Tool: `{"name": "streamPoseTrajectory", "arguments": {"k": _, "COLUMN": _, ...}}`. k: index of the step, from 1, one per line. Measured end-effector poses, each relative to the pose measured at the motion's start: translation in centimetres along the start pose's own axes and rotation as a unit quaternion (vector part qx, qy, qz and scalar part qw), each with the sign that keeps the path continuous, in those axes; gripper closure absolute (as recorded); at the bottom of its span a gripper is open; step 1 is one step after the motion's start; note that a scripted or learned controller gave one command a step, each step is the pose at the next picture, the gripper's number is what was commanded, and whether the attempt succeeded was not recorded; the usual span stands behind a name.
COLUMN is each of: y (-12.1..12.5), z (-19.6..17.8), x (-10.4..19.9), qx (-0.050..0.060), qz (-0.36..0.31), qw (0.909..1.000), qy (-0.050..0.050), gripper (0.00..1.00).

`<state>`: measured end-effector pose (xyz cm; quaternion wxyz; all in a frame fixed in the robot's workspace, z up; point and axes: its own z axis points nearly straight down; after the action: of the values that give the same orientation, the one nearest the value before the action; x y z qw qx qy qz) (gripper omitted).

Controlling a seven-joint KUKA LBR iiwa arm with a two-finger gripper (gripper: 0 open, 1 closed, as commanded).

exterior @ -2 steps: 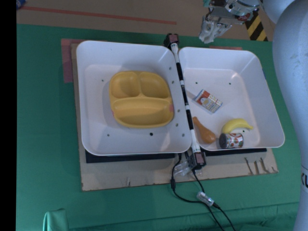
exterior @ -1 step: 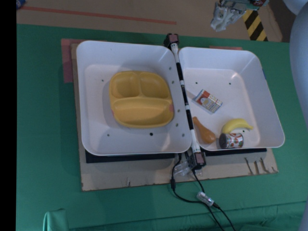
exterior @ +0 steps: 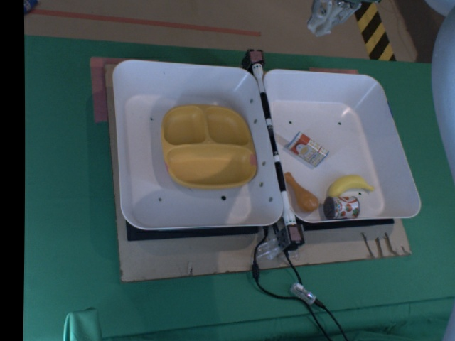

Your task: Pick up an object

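Fingers: cannot tell whether spread or closed; gripper (exterior: 328,13) hangs high beyond the far rim, nothing visibly between them. Left bin (exterior: 138,91) carries 1 yellow divided plate (exterior: 208,146). Right bin (exterior: 377,105): small carton (exterior: 306,150), orange drumstick toy (exterior: 301,192), long axis running from far-left to near-right (thick end nearer the camera), can (exterior: 342,207) on its side, banana (exterior: 349,185) just beyond it. Judgement: carton stands apart, the cleanest target; descend straight, jaws across its short side.
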<state>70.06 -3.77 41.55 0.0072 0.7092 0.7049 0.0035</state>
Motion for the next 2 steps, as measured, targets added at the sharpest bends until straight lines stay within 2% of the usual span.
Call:
{"name": "streamPoseTrajectory", "arguments": {"k": 1, "y": 0.0, "z": 0.7, "x": 0.2, "qx": 0.003, "qz": 0.0, "qw": 1.0, "qy": 0.0, "gripper": 1.0}}
{"name": "streamPoseTrajectory", "arguments": {"k": 2, "y": -0.1, "z": 5.9, "x": 5.0, "qx": 0.003, "qz": -0.001, "qw": 1.0, "qy": 0.001, "gripper": 1.0}}
